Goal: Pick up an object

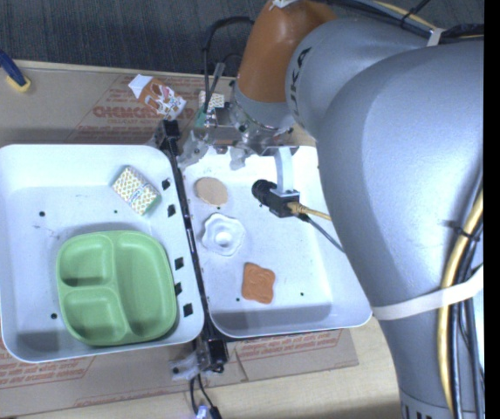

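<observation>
currently my end effector (225, 143) sits over the far rim of the right bin (319, 308), close to the divider where the two bins meet. its working end is lost in a tangle of metal and cable from this angle, so i cannot tell whether it is wide or narrow. nothing is visibly held.

right bin, candidates for pickup:
- tan round disc (211, 191), lying flat just below my end effector, nearest of the lot.
- white crumpled piece (222, 235), just beside the disc on the near side, apart from it.
- orange-brown slab (258, 283), flat, nearer the front wall, apart from the white piece.

left bin (5, 234):
- green divided plate (117, 286), three compartments, fills the near half, its right edge near the divider.
- small checkered box (135, 189), yellow-green pattern, tilted, beyond the plate and apart from it.

outside the bins: a crumpled wrapper (157, 97) on the printed cardboard sheet (75, 116) behind the left bin, and a blue-and-yellow item (10, 69) at the far left corner. both bins rest on that cardboard, over the table (359, 374).

my arm's grey bulk covers the right side of the right bin.
</observation>
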### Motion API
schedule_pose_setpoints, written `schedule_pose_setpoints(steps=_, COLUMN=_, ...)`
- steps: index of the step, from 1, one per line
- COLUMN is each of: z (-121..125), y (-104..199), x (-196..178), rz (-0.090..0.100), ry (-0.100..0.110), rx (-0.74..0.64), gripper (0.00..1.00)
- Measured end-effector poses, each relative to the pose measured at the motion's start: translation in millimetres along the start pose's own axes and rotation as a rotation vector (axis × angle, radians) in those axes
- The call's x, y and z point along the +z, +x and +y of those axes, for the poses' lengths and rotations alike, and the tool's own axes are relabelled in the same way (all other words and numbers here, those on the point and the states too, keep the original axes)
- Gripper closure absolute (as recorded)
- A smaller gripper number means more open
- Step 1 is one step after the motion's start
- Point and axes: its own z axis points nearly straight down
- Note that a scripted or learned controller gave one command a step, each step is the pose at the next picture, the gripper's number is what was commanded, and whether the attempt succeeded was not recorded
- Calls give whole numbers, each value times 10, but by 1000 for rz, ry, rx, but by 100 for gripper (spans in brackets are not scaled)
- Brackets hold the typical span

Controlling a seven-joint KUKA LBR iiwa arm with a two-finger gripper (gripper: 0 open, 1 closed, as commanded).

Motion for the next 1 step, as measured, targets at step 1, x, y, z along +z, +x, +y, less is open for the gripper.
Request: schedule_pose_setpoints(steps=1, z=-56, y=926, x=-20, rz=2, ry=-4, rx=-5, gripper=0)
